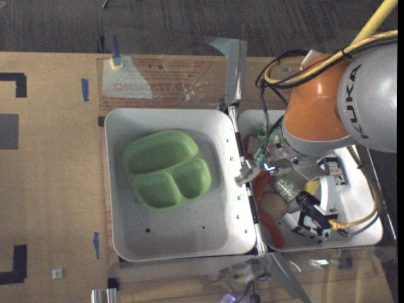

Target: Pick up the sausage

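Note:
The sausage (270,223) is a long reddish-orange piece lying along the left wall of the right bin (369,229), running from mid-bin toward the near corner. My gripper (255,169) hangs low over the sausage's far end, close to the wall between the two bins. The grey and orange wrist above hides much of that spot, and I cannot make out whether anything sits in the gripper.
A green divided plate (167,168) lies in the left bin (183,238). Crowded beside the sausage in the right bin are a tan rounded item (273,202), a small can (287,187), a yellow piece (312,187) and a labelled white card (332,167). Small green (262,131) and red (249,146) bits sit at the far left corner.

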### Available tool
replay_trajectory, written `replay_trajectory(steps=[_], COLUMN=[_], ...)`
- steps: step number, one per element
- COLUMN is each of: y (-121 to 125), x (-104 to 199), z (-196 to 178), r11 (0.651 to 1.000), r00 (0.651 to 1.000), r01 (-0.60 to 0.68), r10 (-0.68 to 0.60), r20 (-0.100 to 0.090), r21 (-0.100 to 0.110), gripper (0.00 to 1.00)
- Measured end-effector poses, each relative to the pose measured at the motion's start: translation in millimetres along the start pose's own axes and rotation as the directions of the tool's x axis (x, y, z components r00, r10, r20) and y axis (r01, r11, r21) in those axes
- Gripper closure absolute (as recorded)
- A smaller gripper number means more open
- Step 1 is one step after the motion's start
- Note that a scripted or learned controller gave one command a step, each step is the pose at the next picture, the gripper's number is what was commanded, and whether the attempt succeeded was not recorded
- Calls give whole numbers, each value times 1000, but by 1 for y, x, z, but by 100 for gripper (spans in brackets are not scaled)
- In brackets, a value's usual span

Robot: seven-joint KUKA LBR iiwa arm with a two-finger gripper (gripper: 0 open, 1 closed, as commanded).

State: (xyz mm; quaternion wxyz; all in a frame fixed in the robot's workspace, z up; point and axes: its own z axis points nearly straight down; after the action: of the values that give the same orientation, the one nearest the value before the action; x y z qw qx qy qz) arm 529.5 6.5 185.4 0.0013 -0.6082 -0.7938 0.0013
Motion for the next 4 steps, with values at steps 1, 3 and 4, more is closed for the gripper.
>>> replay_trajectory(steps=[1,3,4], y=[1,49,6], x=[-1,5,20], z=[-7,4,4], r11=[1000,1000,1000], r00=[1000,1000,1000], r01=[-3,22,11], r10=[3,-22,-11], r20=[0,0,-1], r21=[3,0,3], gripper=[100,0,0])
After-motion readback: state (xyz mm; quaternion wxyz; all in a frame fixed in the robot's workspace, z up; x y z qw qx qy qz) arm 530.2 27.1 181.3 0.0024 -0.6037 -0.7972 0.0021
